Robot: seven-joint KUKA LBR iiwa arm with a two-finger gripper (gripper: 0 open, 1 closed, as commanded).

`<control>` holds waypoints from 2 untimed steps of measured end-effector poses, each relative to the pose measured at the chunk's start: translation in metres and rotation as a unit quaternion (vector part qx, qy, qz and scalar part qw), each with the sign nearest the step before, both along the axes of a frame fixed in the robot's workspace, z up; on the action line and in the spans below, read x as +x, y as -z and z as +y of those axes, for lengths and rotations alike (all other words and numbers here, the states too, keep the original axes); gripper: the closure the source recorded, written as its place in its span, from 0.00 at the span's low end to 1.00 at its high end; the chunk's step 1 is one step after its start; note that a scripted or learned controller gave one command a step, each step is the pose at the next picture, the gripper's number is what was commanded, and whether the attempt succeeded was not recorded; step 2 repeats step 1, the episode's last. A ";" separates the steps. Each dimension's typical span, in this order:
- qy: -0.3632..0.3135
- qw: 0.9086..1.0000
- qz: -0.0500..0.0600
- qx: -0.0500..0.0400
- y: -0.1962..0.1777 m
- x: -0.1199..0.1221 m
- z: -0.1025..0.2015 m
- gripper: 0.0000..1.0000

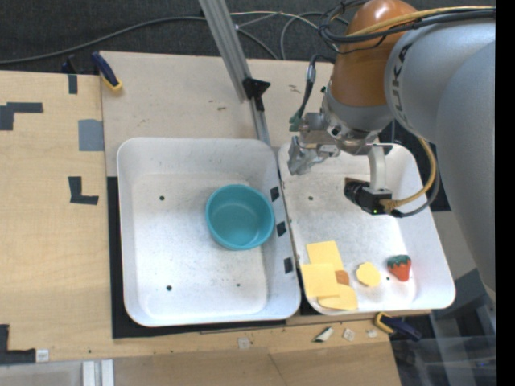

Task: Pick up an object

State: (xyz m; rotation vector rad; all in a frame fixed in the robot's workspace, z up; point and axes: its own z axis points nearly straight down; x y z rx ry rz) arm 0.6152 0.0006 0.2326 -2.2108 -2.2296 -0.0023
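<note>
Pick is not done yet, nothing lifted as far as I can see. End effector (pixel 302 161) sits at the far-left corner of the right bin (pixel 430 244), just beside the divider between the two bins, pointing down at bare bin floor. Can't tell if it's clenched or released, it's a grey blur from this angle, and no object is visible in it.

Candidates for the pick:
- teal bowl (pixel 239 216) in the left bin (pixel 145 215), upright, right of centre, close to the bin's right wall
- yellow flat pieces (pixel 325 276) stacked or overlapping at the near-left of the right bin, look like cheese slices, with a small brown bit touching their right edge
- small yellow round piece (pixel 368 275) just right of those
- red strawberry-like toy (pixel 400 268) beside the round piece, near the bin's near-right corner

All right-bin items are clustered at the near end, well apart from the end effector. My read: approach phase only, no target reached. Left to do is move over an object, descend, close, lift. Flat slices look hard to grip from above; the bowl rim or the strawberry seems the easier bet
</note>
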 end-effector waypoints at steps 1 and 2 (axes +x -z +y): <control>0.001 1.000 0.001 -0.001 0.010 0.011 0.052 1.00; 0.001 1.000 0.001 -0.001 0.010 0.011 0.052 1.00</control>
